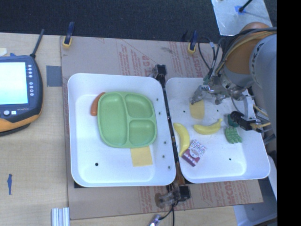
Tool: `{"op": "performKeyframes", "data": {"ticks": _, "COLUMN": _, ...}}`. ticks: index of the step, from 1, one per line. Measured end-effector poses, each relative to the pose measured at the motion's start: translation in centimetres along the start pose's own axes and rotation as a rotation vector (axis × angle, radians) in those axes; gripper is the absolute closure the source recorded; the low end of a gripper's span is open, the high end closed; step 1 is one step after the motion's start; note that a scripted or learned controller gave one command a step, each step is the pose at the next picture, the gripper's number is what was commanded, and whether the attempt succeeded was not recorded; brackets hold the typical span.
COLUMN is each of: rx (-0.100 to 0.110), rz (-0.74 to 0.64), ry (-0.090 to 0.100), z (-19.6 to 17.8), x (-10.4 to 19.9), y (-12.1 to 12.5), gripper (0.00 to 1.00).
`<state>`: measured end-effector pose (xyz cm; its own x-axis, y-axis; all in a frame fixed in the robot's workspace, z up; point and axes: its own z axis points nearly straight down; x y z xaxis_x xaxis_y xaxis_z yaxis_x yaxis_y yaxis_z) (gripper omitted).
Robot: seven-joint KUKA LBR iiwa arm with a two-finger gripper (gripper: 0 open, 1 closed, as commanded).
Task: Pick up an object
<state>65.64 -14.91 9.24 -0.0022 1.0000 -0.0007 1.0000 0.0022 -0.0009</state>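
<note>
Poised just above the pale yellow cheese-like wedge (pixel 198 110) in the right white bin (pixel 249 171), the gripper (pixel 207 94), its 2 fingers seemingly spread and empty, could skid off that flat slice or nudge the 2 bananas below it.

The one camera is hanging above the bench (pixel 37 173) and is looking down at a slant, so the dark floor is showing along the top of the picture. It is standing far enough off that it is taking in both white bins whole, the left bin (pixel 77 140) and the right bin (pixel 254 166) lying side by side at the middle. The arm (pixel 256 55) is coming in from the right edge, and a handheld screen (pixel 16 91) is lying at the left edge, partly cut off.
</note>
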Motion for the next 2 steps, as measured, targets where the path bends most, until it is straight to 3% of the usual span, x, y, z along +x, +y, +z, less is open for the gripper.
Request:
{"op": "performKeyframes", "data": {"ticks": 1, "rx": 0.004, "rz": -0.002, "ry": 0.000, "z": 0.1, "x": 3.5, "y": -5.4, "gripper": 0.00}}
{"op": "performKeyframes", "data": {"ticks": 2, "rx": 0.001, "rz": -0.001, "ry": 0.001, "z": 0.0, "x": 0.3, "y": -0.8, "gripper": 0.00}}
